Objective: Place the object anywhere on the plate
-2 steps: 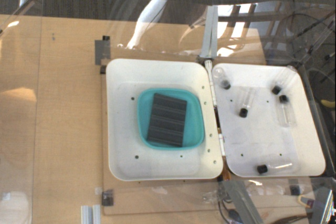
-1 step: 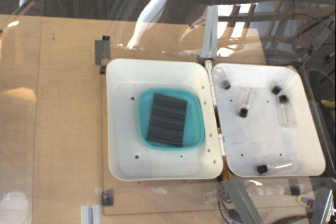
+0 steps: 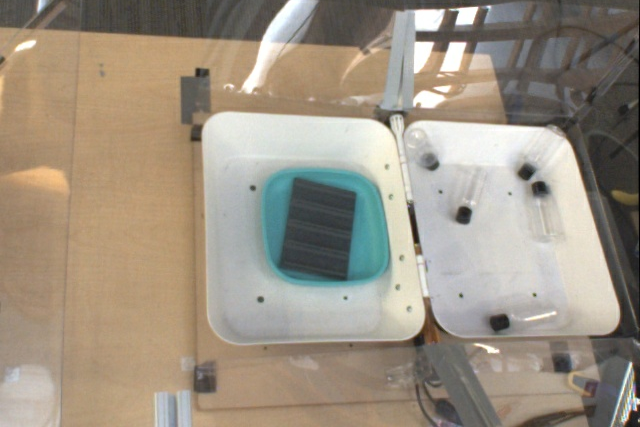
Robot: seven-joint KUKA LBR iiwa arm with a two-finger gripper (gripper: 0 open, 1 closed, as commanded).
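Lying flat on the teal plate (image 3: pixel 325 227) was a dark ribbed block (image 3: pixel 318 230), a rectangular thing with grooves across its top; it sat near the plate's middle, turned a little off square, with teal rim visible on every side; the plate itself rested in the left bin (image 3: pixel 235 315). Beside it, the right bin (image 3: pixel 590 300) held several small clear vials with black caps (image 3: pixel 465 198), scattered well apart from one another, some near the far wall and one near the front edge. Judging by how things lay, the placing step looked done, since the block rested wholly on the plate and nothing touched it; no further move seemed called for beyond keeping clear of the plate so the block was not knocked. If another pick were wanted, it would have to begin with a reach in from the right, over the vials; whether the gripper's fingers were apart or together I could not tell from this view.
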